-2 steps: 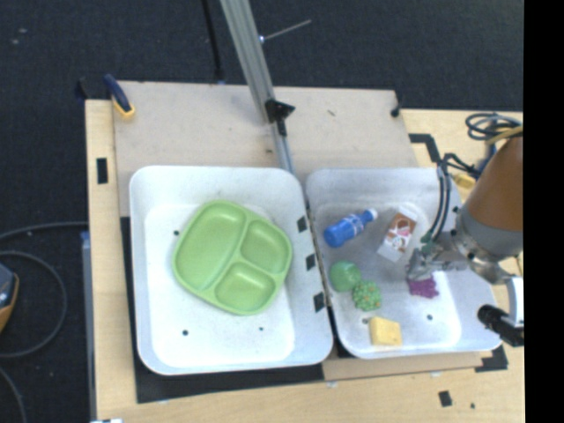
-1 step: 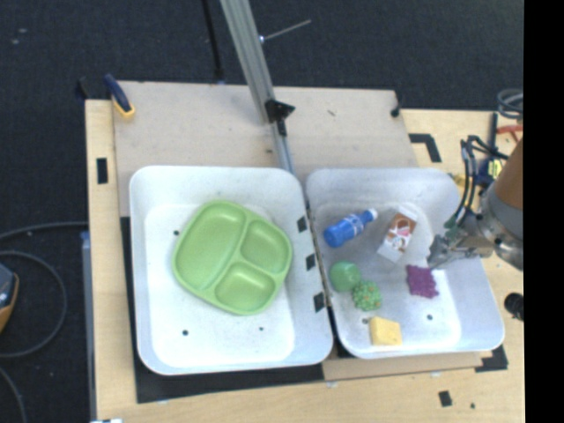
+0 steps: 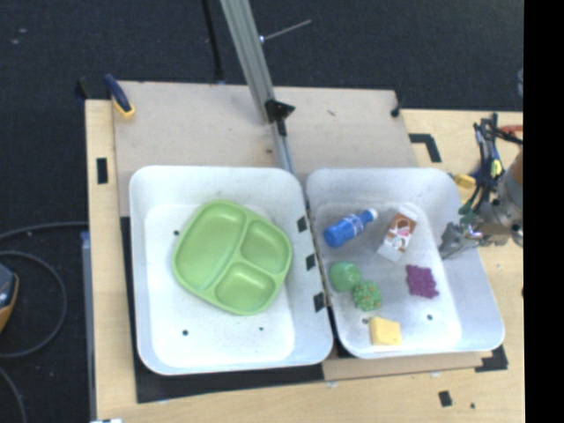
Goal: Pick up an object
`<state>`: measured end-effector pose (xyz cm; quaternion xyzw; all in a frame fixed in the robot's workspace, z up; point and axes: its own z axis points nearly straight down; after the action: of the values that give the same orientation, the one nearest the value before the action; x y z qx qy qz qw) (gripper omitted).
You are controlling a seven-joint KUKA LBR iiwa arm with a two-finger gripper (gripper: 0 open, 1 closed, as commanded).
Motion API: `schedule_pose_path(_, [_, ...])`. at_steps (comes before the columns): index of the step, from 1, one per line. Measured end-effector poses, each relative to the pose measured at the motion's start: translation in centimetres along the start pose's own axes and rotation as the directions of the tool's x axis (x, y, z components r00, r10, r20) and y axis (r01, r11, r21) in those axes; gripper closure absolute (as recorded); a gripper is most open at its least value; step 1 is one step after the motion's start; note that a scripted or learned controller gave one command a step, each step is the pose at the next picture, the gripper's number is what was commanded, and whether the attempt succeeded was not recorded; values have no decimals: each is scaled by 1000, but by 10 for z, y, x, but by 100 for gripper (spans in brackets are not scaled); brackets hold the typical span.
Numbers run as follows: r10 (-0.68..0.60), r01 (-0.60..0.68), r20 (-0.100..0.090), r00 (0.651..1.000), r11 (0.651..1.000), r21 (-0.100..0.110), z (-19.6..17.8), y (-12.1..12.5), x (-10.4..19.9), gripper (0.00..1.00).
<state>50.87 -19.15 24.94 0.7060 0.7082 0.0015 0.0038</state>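
Observation:
The right bin [image 3: 471, 311] holds several small objects. A blue bottle [image 3: 349, 226] lies at its upper left, and a white carton with red print [image 3: 398, 235] lies beside it. Lower down are a round green object [image 3: 345, 276], a bumpy green object [image 3: 367, 295], a purple clump [image 3: 422, 281] and a yellow block [image 3: 384, 331]. My gripper [image 3: 456, 239] hangs over the bin's right rim, to the right of the carton and above the purple clump. I see nothing in it.
The left bin [image 3: 159, 342] carries a green divided plate [image 3: 233, 256]. A grey metal post [image 3: 251, 55] slants up from behind the bins. Cables and the arm's wrist [image 3: 495, 196] crowd the right edge of the bench.

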Motion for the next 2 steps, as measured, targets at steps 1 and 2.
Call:
schedule_pose_path(1, [-1, 1, -1, 1000, 1000, 3, -26, 1, -1, 100])
schedule_pose_path(2, [-4, 4, -3, 1000, 1000, 6, -21, 3, 46, 100])
